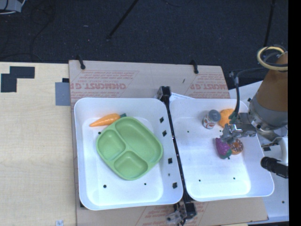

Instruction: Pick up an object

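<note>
My gripper [229, 134] hangs over the right bin [211, 182], near its right side. Right under and beside it lies a purple toy [222, 147] with an orange speckled piece [236, 147] touching it. A small can-like object [210, 119] and an orange item [226, 115] sit a little farther back in the same bin. The gripper's tips are down at the purple toy's top, and I cannot see whether anything is between them.
The left bin [89, 182] holds a green divided plate [129, 147] and an orange carrot [105, 120] at its back left. A black divider [172, 145] runs between the bins. The front half of the right bin is bare white floor.
</note>
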`<control>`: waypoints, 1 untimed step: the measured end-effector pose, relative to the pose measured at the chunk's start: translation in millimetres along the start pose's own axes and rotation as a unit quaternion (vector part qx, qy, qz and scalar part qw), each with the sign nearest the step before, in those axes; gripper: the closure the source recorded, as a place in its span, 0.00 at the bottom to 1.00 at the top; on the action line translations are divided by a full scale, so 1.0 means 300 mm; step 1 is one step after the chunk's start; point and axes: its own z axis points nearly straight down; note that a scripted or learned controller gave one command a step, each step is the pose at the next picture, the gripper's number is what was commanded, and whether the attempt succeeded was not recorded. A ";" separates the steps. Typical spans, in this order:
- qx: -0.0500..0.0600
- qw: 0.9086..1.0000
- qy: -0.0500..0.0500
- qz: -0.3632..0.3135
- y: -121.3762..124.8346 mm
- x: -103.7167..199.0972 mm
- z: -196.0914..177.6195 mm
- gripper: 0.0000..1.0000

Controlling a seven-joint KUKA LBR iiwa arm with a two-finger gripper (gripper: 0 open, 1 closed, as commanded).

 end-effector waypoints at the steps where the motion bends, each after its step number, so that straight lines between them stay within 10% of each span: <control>1: 0.003 1.000 0.001 -0.003 0.001 0.151 0.031 1.00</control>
